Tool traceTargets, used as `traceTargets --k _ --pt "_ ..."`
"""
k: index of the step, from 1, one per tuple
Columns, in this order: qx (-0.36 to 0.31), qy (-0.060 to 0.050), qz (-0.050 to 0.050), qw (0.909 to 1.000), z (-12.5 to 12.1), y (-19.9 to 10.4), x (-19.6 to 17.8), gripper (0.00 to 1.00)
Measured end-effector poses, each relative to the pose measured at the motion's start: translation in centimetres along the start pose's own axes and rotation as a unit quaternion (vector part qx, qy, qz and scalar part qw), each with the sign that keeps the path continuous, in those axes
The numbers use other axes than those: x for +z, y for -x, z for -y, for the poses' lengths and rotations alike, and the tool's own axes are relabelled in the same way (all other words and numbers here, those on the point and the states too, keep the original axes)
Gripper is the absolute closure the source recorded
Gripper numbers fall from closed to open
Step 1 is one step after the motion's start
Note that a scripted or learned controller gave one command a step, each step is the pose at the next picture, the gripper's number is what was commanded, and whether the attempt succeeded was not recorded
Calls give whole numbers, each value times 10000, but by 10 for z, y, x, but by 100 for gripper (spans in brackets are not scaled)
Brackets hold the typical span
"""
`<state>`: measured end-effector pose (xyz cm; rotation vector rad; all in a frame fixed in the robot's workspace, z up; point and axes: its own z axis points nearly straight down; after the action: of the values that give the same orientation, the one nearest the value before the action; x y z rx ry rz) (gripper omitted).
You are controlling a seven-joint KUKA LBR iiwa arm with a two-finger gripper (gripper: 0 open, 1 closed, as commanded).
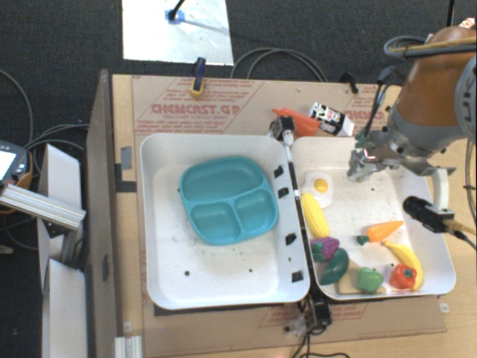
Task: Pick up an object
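Dark carpet floor (59, 21) bears a white sheet (179, 32) and looping cables (22, 136).

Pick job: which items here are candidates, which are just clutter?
Candidates, right bin: fried egg, corn, carrot, banana, tomato, green pepper, grapes.

Clutter: teal divided tray in left bin, clamp, cables.

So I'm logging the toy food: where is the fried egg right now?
The white toy fried egg with a yellow yolk lies in the right white bin, near its left wall, just above the yellow toy corn cob.
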<state>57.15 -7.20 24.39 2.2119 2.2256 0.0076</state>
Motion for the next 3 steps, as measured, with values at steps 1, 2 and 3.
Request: traceTargets --k 1,2,3 --pt "15 -18 3 10000 -1 2 3 0" --pt "8 -49 -1 10000 -9 -13 63 0" --pt "12 -30 3 10000 3 -21 60 0"
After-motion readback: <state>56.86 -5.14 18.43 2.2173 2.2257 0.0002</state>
